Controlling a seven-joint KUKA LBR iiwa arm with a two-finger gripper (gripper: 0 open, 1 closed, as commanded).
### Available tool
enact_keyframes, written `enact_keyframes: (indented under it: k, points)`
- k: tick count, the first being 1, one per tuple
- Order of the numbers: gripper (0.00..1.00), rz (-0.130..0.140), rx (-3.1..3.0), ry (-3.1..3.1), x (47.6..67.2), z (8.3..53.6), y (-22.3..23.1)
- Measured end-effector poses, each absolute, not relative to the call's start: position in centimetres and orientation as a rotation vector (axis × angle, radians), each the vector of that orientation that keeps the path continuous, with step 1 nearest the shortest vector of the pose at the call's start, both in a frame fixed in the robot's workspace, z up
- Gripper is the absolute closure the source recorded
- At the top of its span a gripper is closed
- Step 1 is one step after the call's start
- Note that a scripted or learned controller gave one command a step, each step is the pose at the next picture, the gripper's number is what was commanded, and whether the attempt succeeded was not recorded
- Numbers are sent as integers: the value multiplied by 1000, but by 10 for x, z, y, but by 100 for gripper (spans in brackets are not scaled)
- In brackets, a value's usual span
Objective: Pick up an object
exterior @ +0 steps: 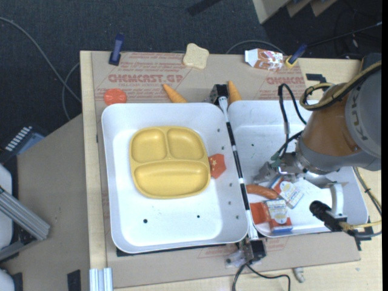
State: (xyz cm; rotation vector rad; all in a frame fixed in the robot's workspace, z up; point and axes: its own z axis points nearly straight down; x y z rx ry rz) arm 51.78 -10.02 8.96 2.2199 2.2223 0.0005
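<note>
- Two shallow white bins sat side by side on a cardboard-topped desk, seen from above at a slant.
- The left bin held a yellow divided plate with three compartments, two small ones at the far side and one long one at the near side.
- A small red item lay in the left bin, touching the yellow plate's right edge.
- The right bin lay just right of the yellow plate's bin, the two meeting at a dark central seam.
- In the right bin, well right of the yellow plate and toward the near edge, lay a cluster of small things: an orange sausage-shaped piece, a red packet and a pale labelled packet.
- The grey and orange arm reached into the right bin from the right, its tool low over that cluster, just above the sausage-shaped piece.
- I could not tell how far open the tool was, nor whether it had hold of anything.
- On the desk beyond the yellow plate lay a bread-shaped piece, an orange carrot-like piece and a red disc.
</note>
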Motion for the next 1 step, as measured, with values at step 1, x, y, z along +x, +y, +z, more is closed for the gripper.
enact_keyframes:
  k: [1]
  points:
    - [0,1,2220,2219,522,134,-107]
